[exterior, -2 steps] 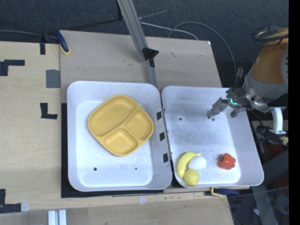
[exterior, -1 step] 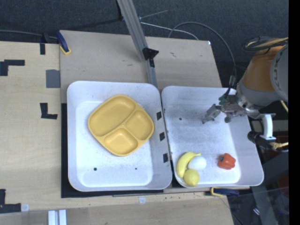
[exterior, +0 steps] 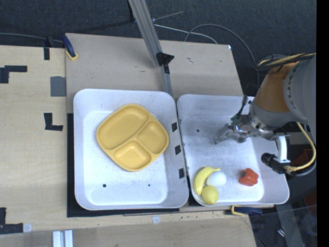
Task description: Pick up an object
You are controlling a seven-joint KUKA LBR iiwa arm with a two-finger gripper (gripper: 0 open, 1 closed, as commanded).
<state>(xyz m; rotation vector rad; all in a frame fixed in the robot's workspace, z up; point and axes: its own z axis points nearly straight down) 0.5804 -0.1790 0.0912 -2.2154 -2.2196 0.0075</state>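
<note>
The robot's metal jaws [exterior: 222,136] hang over the right white bin [exterior: 205,112], holding nothing; how wide, I cannot tell. At five o'clock from them sits a small red plastic pepper [exterior: 248,177].

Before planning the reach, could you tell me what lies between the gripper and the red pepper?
Bare white bin floor separates gripper from red pepper.
</note>
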